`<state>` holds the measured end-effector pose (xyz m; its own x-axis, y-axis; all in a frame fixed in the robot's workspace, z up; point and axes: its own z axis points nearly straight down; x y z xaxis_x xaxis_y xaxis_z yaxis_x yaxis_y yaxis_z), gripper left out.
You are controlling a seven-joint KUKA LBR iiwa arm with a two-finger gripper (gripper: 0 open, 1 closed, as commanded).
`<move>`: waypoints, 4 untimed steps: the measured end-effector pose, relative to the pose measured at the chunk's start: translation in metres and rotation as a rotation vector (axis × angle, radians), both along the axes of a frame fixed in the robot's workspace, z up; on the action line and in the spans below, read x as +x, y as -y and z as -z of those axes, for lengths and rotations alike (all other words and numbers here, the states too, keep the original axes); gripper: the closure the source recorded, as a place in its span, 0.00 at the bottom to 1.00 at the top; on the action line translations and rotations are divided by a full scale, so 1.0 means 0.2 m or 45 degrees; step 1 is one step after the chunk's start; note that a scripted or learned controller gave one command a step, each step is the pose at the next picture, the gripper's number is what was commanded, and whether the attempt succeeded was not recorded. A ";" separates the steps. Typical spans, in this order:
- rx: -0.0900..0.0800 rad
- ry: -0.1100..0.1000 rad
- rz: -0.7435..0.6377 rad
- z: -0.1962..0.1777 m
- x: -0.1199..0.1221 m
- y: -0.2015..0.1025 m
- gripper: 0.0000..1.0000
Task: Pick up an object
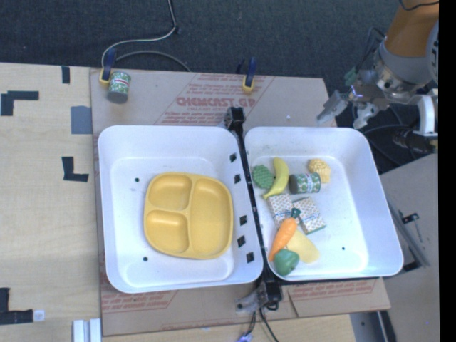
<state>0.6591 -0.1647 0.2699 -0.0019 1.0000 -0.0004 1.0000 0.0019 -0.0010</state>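
My gripper (347,111) hangs above the far right corner of the right bin (356,191), open, with nothing between its fingers. In that bin lie a banana (279,177), a green leafy piece (263,176), a small green can (305,184), a corn cob (318,167), two patterned boxes (298,211), a carrot (284,235), a yellow wedge (304,248) and a green pepper (285,262). All of them sit left of and nearer than the gripper.
The left bin (121,191) holds a yellow divided tray (189,214). A small can (118,85) stands on the cardboard at the far left, beside a cable. Clamps (249,84) grip the board's far edge.
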 end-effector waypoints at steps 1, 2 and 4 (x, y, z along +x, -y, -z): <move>0.001 -0.004 0.001 0.65 -0.14 -0.03 0.00; -0.005 0.020 0.001 0.86 -0.32 -0.28 0.00; 0.000 0.007 0.002 0.87 -0.77 -0.33 1.00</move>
<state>0.5059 -0.0996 0.0964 -0.0007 1.0000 -0.0007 1.0000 0.0007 0.0046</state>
